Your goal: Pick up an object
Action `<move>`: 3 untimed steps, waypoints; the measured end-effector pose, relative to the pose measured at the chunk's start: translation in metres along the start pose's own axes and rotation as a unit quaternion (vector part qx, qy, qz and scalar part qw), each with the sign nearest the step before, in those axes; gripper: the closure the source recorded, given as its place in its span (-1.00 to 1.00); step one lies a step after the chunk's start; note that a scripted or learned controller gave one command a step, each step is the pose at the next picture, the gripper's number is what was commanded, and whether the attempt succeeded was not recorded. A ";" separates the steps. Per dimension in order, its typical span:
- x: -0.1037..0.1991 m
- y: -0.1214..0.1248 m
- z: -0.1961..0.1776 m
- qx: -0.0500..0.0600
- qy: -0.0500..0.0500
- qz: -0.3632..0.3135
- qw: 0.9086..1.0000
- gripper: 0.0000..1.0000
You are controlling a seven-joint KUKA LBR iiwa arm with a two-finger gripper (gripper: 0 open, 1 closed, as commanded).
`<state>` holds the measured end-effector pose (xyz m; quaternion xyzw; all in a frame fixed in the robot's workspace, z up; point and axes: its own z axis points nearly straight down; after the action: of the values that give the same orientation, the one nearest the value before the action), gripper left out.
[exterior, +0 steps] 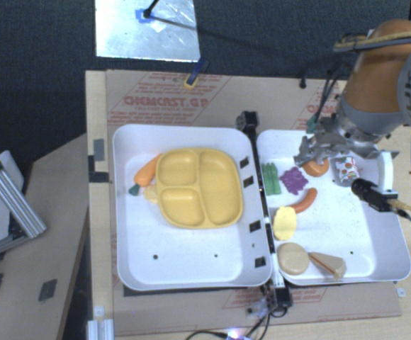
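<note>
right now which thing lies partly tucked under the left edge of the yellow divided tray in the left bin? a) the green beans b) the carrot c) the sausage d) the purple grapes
b: the carrot lies slanted at the left edge of the yellow divided tray in the left bin, while the other three lie in the right bin.
</note>
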<state>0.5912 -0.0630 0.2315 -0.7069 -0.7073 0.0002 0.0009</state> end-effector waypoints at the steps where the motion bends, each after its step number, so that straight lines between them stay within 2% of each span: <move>1: 0.001 -0.010 0.018 0.000 0.000 0.000 1.000 1.00; 2: 0.003 -0.004 -0.002 -0.002 0.000 -0.002 1.000 1.00; 3: 0.002 -0.003 0.016 -0.001 -0.001 -0.001 1.000 1.00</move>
<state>0.5884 -0.0613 0.2157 -0.7065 -0.7077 0.0003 0.0001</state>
